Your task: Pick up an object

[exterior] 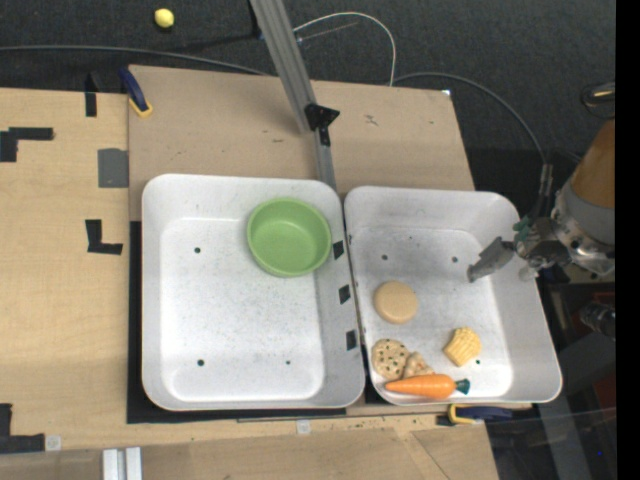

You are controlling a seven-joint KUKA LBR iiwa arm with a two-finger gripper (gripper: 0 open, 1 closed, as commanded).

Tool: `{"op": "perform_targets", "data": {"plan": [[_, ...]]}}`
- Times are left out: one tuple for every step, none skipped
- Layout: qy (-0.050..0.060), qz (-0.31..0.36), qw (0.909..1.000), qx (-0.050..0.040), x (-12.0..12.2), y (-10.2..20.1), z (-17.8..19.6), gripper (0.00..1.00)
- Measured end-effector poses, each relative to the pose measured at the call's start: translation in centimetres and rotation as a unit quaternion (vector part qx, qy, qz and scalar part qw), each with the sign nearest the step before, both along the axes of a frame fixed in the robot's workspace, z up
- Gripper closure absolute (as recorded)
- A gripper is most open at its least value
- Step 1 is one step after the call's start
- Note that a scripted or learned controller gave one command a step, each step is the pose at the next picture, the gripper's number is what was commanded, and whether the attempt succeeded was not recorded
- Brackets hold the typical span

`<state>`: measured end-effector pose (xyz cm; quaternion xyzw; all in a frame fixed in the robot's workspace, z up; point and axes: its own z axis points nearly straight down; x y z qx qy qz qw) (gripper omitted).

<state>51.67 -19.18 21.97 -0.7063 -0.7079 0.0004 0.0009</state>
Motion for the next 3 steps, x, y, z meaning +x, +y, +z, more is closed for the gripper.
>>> {"op": "perform_targets", "data": {"plan": [[0.000, 0.000, 1.0000, -0.0002, 0.0, 0.0, 0.0, 0.00], [0.003, -0.001, 1.0000, 0.0003, 0.3, -0.6, -6.0, 0.00], [0.002, 0.000, 1.0000, 0.0005, 0.7, 0.1, -10.7, 0.00]]}}
